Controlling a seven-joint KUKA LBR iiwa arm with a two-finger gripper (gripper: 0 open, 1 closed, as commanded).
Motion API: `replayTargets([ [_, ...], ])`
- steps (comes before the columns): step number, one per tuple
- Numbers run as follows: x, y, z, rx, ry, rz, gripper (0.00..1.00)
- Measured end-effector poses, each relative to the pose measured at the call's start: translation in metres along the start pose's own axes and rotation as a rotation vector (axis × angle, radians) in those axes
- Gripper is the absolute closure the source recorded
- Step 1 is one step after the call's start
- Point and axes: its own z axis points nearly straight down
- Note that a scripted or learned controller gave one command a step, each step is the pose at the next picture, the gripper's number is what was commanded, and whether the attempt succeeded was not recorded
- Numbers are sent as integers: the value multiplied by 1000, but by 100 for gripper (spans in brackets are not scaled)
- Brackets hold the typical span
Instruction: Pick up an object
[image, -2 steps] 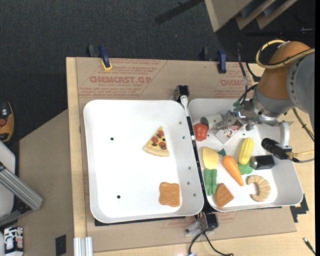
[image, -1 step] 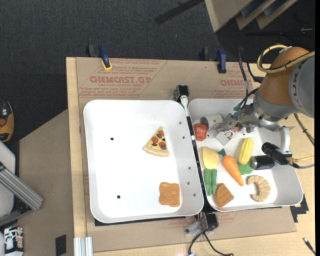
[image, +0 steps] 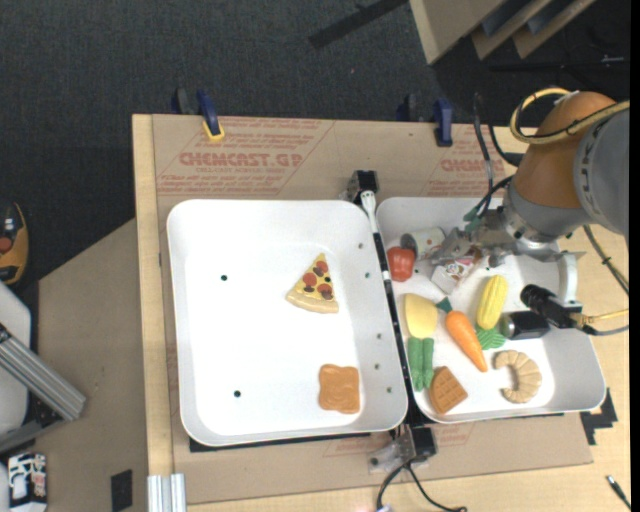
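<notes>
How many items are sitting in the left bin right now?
2. A pizza slice lies near the middle of the left bin, toward its right side, and a piece of toast sits near the bin's front right corner. Nothing there looks hidden.

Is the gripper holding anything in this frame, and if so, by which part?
Cannot be told: the gripper sits low in the right bin, with no object visibly between its fingers.
</notes>
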Motion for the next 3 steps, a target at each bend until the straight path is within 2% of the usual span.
replayTargets([
  [1,25,-29,-2,-16,-16,8,0],
  [2,21,-75,-3,-22,-11,9,0],
  [3,1,-104,-194,8,-8,4,0],
])
